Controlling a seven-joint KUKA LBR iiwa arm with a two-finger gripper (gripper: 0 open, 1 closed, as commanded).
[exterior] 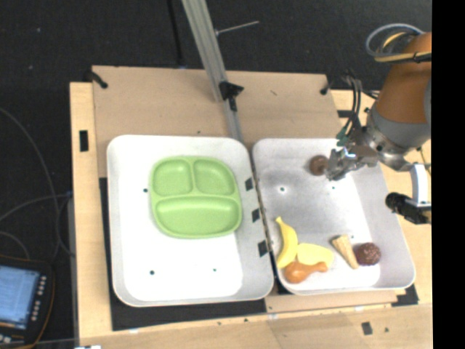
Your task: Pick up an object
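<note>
Hovering low in the right bin (378, 195), gripper (338, 167) sits just beside a brown ball (317, 165) on its left, prob. the pick target. Can't tell finger opening or any hold. Banana (287, 242) etc. lie well apart, toward bin's near edge.

Wooden surface (167, 107) carries two shallow white bins side by side. Left bin (131, 267): light-green three-compartment plastic plate (195, 197), lying flat near the bin's far side. Right bin (327, 202): small brown round object (317, 165) near far wall, tool (338, 167) just beside it. Near corner: yellow banana (288, 241), orange pear-shaped piece (301, 270), tan cone with dark-brown ball (358, 253).
</note>
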